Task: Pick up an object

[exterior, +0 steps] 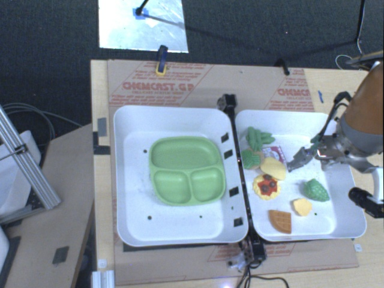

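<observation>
Right bin (345,224), toy food: yellow piece (273,168) near middle, just beside gripper (295,161). Probably light, stiff plastic, smooth and rounded, likely slippery; best pinched across narrow sides. Grip state: cannot tell. Nearby: pizza slice (266,186), broccoli (315,190), waffle (280,221)

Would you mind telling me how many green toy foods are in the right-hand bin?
3: one leafy piece near the back left, one just below it by the divider, one toward the right side.
</observation>
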Controlling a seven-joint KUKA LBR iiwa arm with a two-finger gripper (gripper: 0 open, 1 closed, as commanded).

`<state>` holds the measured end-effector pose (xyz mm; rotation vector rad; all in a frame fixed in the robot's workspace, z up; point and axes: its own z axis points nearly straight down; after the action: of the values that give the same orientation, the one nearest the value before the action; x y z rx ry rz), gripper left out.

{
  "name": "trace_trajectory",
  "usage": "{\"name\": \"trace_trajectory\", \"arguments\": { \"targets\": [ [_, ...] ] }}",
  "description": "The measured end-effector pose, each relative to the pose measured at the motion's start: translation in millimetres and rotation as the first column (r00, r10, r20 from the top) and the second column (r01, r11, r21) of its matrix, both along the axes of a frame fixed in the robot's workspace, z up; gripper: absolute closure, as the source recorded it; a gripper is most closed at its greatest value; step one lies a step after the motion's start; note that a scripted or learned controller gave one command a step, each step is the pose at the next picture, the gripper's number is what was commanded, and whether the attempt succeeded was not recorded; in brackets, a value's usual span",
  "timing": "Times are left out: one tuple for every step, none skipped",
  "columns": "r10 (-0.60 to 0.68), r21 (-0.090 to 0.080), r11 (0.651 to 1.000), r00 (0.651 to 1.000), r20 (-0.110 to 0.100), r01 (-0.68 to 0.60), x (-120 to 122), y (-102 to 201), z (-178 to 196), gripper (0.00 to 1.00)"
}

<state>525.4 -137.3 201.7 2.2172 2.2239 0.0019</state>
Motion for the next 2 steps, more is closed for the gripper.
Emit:
{"name": "trace_trajectory", "arguments": {
  "targets": [
    [-0.005, -0.002, 1.000, 1.000, 0.001, 0.005, -5.6, -43.3, -3.4, 0.00],
    [0.003, 0.003, 1.000, 1.000, -0.005, -0.003, -40.2, 9.5, -36.5, 0.00]
  ]
}}
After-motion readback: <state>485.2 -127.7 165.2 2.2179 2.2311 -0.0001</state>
